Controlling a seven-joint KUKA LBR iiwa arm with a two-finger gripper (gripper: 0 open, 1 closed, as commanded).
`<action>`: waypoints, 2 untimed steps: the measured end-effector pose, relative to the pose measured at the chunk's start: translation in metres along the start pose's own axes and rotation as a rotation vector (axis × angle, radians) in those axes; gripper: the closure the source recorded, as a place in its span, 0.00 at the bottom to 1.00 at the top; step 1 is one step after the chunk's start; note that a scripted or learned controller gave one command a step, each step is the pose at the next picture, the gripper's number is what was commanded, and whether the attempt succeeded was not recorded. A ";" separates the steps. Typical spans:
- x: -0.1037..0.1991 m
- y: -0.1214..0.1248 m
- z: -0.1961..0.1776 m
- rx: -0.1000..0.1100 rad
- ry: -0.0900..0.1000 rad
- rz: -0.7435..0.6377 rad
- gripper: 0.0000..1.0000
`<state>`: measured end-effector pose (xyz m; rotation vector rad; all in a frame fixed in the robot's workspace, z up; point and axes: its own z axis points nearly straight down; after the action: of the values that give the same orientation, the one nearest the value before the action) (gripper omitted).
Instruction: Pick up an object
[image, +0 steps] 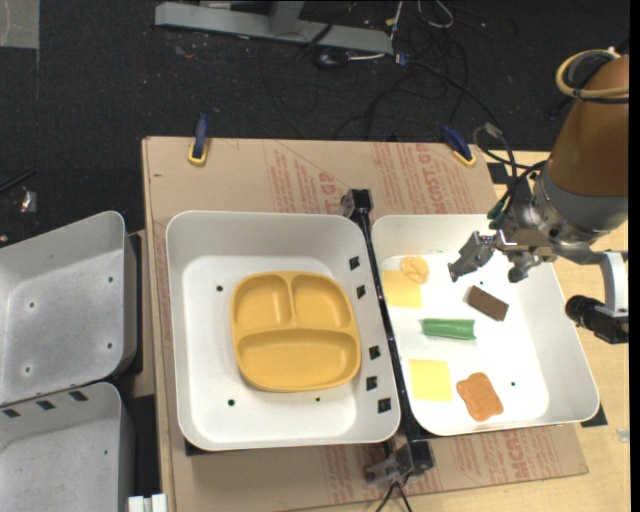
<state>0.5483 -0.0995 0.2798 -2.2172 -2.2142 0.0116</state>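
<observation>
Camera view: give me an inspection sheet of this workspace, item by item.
Surface: brown board bearing two white bins, left bin and right bin, held by two clamps at the far edge.
Job's things: in the right bin, a brown block, green piece, two yellow squares, round orange piece, orange toast-shaped piece.
Clutter: yellow compartment tray in the left bin.
Gripper: gripper hangs above the right bin's far part, near the brown block, holding nothing; fingers apart.
Cables: black cables across the dark floor beyond the board.
Surroundings: spare white bins at left.
</observation>
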 end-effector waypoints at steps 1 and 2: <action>0.000 0.002 -0.005 -0.010 -0.001 -0.002 0.00; 0.004 0.006 0.039 -0.008 0.000 -0.001 0.00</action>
<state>0.5537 -0.0951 0.2411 -2.2200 -2.2195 0.0034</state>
